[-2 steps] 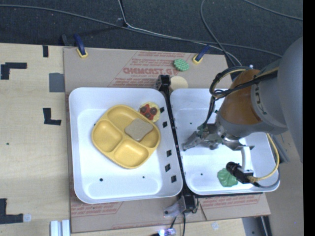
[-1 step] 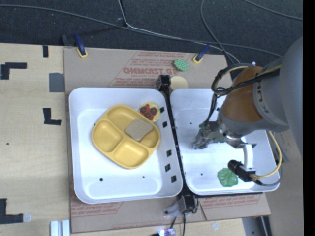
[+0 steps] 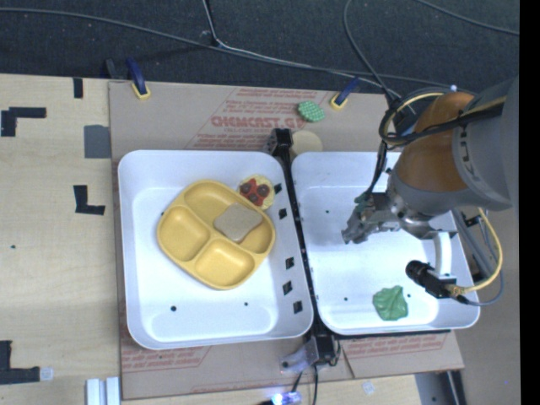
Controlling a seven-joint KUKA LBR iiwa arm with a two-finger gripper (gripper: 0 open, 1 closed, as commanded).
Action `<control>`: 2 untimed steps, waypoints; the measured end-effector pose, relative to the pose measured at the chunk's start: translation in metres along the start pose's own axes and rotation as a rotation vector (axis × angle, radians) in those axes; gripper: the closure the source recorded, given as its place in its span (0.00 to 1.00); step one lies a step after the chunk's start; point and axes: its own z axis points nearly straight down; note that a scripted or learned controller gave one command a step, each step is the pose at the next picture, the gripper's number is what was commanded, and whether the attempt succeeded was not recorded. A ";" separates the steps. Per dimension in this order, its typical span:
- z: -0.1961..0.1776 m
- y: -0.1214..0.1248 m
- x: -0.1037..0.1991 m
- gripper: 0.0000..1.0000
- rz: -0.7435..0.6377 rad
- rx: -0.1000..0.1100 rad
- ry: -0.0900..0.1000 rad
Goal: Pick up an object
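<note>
My pincer (image 3: pixel 353 232) hung over the right bin (image 3: pixel 337 298), its state unclear. The green leaf (image 3: pixel 391 302) lay well apart; closing here risked grasping nothing.

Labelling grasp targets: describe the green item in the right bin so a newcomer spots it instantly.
Start at the right white bin, where the arm reaches in. Look to its near corner, below the gripper: a small flat green leaf-shaped piece lies on the floor. It is the bin's one loose green object.

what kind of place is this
Likely a robotics lab bench for pick-up trials: two white bins on taped cardboard, a cabled KUKA arm, and test props such as a yellow divided tray.
</note>
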 end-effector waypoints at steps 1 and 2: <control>-0.054 -0.004 0.003 1.00 -0.001 -0.002 0.000; -0.090 -0.003 0.004 1.00 -0.001 -0.001 0.000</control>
